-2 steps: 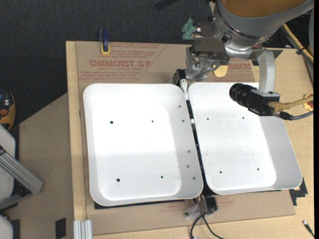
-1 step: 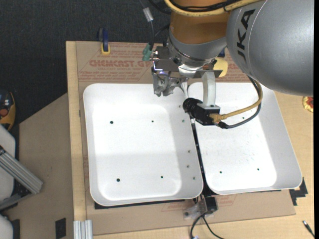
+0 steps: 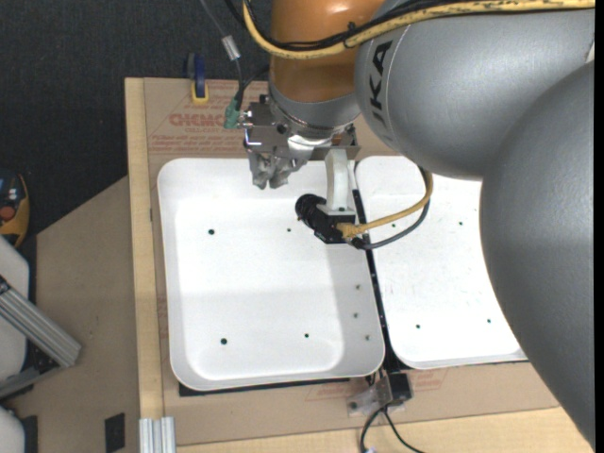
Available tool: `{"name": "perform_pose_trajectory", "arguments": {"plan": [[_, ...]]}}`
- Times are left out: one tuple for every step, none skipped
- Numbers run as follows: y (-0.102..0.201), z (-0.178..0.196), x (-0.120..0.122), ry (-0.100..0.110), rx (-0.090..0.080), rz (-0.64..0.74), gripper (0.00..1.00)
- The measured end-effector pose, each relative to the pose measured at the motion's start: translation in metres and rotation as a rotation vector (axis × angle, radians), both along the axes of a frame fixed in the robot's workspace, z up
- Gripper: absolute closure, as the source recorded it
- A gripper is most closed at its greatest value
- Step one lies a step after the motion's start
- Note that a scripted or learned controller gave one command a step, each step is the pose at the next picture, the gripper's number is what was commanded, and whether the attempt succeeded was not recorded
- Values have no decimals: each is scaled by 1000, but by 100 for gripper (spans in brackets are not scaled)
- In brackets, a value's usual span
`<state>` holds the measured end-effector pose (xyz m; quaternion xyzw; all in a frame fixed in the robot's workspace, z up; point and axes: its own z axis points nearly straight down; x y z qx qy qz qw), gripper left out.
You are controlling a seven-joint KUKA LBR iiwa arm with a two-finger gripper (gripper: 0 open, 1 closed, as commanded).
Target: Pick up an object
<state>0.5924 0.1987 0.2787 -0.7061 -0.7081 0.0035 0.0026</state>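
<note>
Evidently the gripper (image 3: pixel 271 176) is hanging over the left bin (image 3: pixel 189 281) near its far rim, fingers nearly together (gripping nothing visible), presumably positioning to grab.

The left bin (image 3: pixel 264 291) sits on a brown board (image 3: pixel 142 253). The right bin (image 3: pixel 444 300) lies just beside it, edges touching. Behind the left bin, a blue-and-yellow clamp (image 3: pixel 198 78) grips the board's far edge. Left of the bin, beyond the board, lies a metal rail (image 3: pixel 38 324).
</note>
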Motion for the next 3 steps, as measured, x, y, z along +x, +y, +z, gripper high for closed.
{"name": "perform_pose_trajectory", "arguments": {"plan": [[-69, 66, 29, -17, 0, -10, 100], [-9, -9, 74, -7, 2, 2, 100], [-38, 43, 73, -16, 2, -5, 100]]}}
